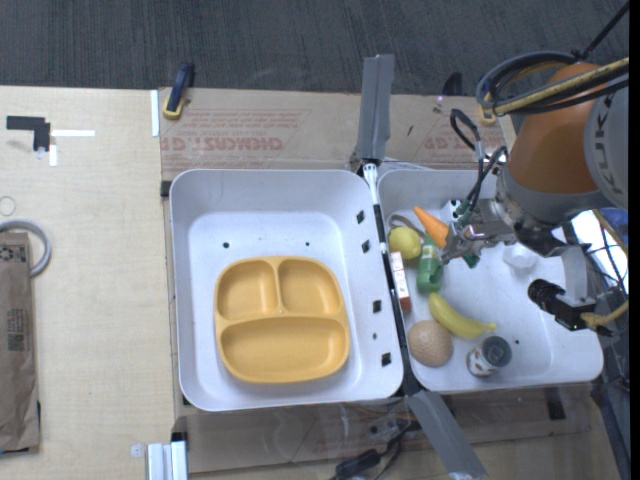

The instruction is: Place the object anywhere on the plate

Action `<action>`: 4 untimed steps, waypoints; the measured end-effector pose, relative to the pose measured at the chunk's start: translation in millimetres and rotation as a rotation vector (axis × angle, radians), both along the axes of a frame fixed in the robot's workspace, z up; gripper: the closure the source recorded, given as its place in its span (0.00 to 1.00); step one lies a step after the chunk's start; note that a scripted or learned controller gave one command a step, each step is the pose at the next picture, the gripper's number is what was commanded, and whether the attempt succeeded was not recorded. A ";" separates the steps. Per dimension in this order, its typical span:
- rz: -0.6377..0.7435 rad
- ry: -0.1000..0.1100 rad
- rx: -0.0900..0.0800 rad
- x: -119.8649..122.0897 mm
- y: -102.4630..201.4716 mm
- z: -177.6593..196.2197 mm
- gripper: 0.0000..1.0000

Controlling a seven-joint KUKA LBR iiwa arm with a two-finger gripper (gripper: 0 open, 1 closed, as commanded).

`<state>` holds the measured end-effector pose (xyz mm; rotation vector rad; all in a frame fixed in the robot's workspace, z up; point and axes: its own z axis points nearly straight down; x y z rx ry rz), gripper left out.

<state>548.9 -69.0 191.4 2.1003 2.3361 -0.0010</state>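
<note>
A yellow plate with three compartments lies in the left bin, with nothing on it. In the right bin lie an orange carrot, a yellow lemon, a green piece, a banana, a brown round fruit and a small can. My gripper hangs low over the right bin's left part, just right of the carrot and the green piece. The wrist hides what lies under it.
A red and white packet leans along the divider between the bins. A small white object lies under the arm. Cables loop above the wrist. A brown bag sits on the bench at far left.
</note>
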 end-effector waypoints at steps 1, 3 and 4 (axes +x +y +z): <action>0.047 0.003 -0.001 -43.2 51.8 -0.6 1.00; 0.379 0.001 -0.001 -28.6 80.3 -0.5 1.00; 0.508 0.001 -0.001 -23.3 85.0 76.0 1.00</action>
